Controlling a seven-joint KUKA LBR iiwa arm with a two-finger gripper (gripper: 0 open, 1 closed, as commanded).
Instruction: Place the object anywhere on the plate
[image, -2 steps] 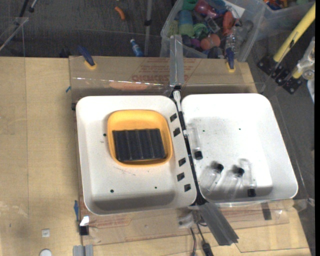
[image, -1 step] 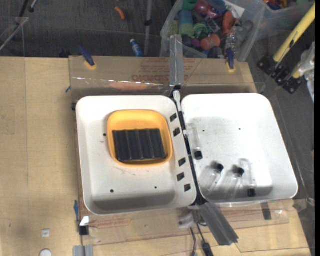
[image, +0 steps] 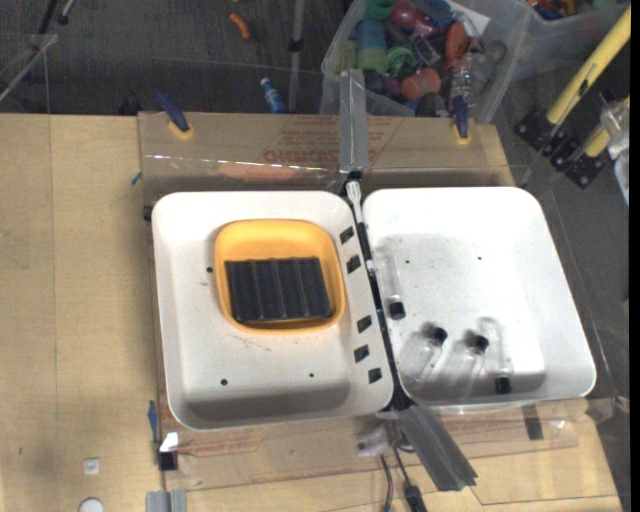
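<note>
Two white bins sit side by side on the bench (image: 70, 300). In the left bin (image: 190, 370) lies an orange plate (image: 232, 240), set toward the bin's far right part. A dark ribbed slab (image: 277, 290) rests flat on the plate, inside its rim, covering most of its middle and near side. In the right bin (image: 520, 250), near its front left corner, lie a few clear plastic pieces (image: 450, 355) with small black caps, close together and hard to tell apart. How the claw stands I cannot tell.
</note>
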